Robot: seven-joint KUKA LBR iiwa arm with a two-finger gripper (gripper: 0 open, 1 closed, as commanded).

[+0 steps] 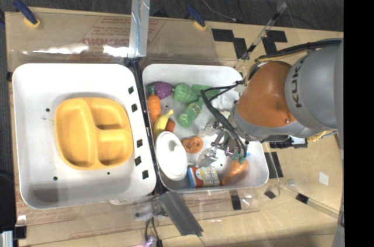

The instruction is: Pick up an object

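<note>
Approach step: gripper (225, 148) low in the right white bin (193, 72); finger state cannot be told.
Nearest, a small labelled can (204, 176) and an orange toy carrot (235, 169) lie just beside it; farther back, green toy vegetables (188, 101); next move calls for centring over one item, then closing.

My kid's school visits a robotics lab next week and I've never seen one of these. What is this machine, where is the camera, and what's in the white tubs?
The camera hangs above a bench, looking down at a slant. The grey arm with an orange band is a robot reaching in from the right; its gripper hangs low over the right bin. That bin holds toy food: a carrot, a banana, green vegetables, a white bowl and more. The left bin holds a yellow divided tray. I can't tell whether anything is gripped.
</note>
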